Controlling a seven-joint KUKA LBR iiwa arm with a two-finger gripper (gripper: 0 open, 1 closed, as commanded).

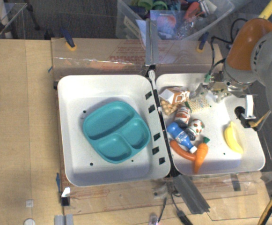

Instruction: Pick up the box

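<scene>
Camera view gives us the two white bins side by side: the left bin (70, 125) holds a teal divided plate (115, 131) lying flat near its middle, and the right bin (248, 161) holds a cluster of small things along its left side. Our grey arm (267, 55) with its orange band reaches in from the right, and its gripper (215, 86) hangs over the far part of the right bin; how wide it stands we cannot tell. The box (175, 96), brown and white, lies near the far left corner of that bin, apart from the gripper. Nearer us lie a carrot (200, 156), a blue bottle (182, 137), and, well to the right, a banana (232, 138).
</scene>
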